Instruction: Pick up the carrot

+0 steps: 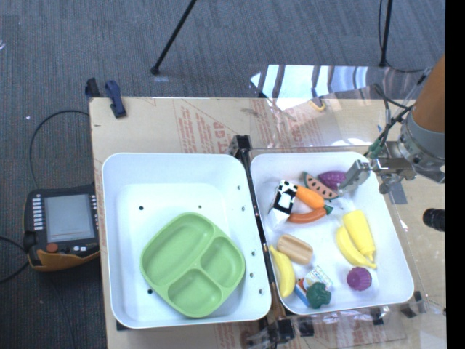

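Lying in the right bin (404, 266), upper-left part: one carrot (314, 197), orange, short, tapered. Its long axis runs from upper left to lower right in the camera view, with the green end at lower right. Just above it, touching or nearly so, is a watermelon slice (320, 185); just below it is a sausage (307, 216), curved and orange-red; to its left stands a black-and-white carton (285, 197).

Pincer (358, 174): grey, reaching in from the right at the bin's upper right. One finger slants down and leftward toward the carrot. Whether it is spread or closed, I cannot tell from this angle. Nothing is seen held in it.

Key relation: the carrot lies to the left of the pincer and slightly lower, near but apart, with a purple piece (332, 177) between them at the upper edge.

Judgement: the coming move calls for a short travel leftward and downward, with the fingers set across the carrot's slant. Crowding by the watermelon slice and sausage is the likely hazard.

Also on the counter (167, 122): left bin (174, 167) holding a green divided plate (192, 264).
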Controlling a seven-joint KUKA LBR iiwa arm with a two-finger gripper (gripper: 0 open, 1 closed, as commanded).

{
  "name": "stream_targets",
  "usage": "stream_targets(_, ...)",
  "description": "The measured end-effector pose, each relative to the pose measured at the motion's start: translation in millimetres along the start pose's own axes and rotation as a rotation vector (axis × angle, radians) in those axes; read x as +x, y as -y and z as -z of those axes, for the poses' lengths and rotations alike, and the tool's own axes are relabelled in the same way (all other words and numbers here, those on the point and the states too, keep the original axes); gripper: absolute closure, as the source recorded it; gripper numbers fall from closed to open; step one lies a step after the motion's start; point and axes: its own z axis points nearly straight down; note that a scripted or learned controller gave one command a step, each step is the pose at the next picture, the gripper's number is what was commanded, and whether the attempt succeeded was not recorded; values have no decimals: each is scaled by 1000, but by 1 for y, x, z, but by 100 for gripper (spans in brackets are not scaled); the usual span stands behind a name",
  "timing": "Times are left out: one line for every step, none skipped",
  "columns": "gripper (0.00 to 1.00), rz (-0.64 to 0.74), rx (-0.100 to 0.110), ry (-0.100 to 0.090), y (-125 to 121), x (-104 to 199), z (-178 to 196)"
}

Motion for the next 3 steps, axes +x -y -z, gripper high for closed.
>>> stream_targets(0,210,8,-4,-33,-3,-157)
stream_targets(0,70,-2,0,-80,-9,-194)
stream_targets(100,68,0,-2,-80,-11,-184)
